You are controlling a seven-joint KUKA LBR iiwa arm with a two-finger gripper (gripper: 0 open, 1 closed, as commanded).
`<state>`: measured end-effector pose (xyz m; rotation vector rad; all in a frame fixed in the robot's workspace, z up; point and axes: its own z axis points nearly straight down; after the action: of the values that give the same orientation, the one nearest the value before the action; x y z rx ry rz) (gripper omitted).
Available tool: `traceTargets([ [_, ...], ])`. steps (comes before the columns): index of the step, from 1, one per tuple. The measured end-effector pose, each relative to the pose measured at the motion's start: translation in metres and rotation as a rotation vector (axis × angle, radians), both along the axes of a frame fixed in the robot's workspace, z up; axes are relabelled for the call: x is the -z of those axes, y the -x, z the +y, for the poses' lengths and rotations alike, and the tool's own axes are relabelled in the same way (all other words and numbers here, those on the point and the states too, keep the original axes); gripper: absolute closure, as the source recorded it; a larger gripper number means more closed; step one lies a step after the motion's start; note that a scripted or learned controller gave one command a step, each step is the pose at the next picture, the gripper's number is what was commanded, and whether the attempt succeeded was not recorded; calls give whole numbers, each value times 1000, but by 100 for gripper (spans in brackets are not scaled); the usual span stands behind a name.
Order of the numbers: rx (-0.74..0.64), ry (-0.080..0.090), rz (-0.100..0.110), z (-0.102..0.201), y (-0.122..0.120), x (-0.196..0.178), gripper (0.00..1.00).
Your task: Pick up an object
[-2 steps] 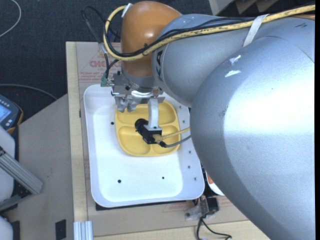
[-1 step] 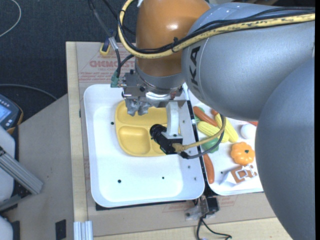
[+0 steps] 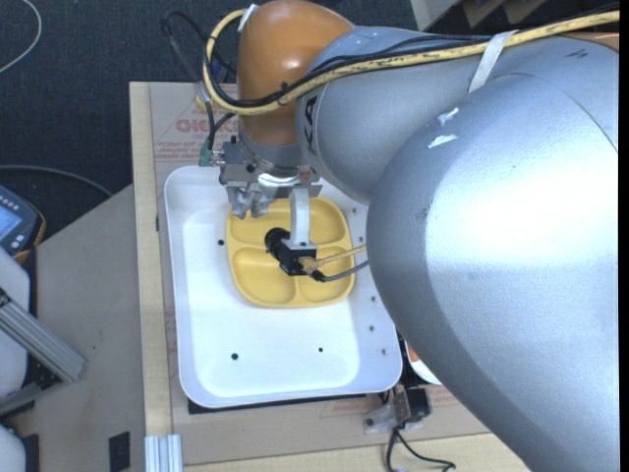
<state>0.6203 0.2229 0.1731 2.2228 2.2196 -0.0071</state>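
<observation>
Since the yellow plate [image 3: 257, 275] is the one loose thing we see in the white bin [image 3: 265, 367], we take it as the thing to pick up. It lies flat in the bin's far half, with ridges dividing it into compartments. We judge its low rim the only part thin enough to pinch. That would explain why the gripper [image 3: 252, 203] hangs over the plate's far left edge. We cannot tell whether the gripper is open or closed, or whether it touches the plate. Nothing crowds the plate on its near side. The arm [image 3: 472, 224] covers the desk [image 3: 147, 224] to the right, hiding whatever lies there.
</observation>
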Motion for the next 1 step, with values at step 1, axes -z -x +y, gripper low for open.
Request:
traceTargets([
  [1, -4, -5, -2, 3, 56, -57, 100],
])
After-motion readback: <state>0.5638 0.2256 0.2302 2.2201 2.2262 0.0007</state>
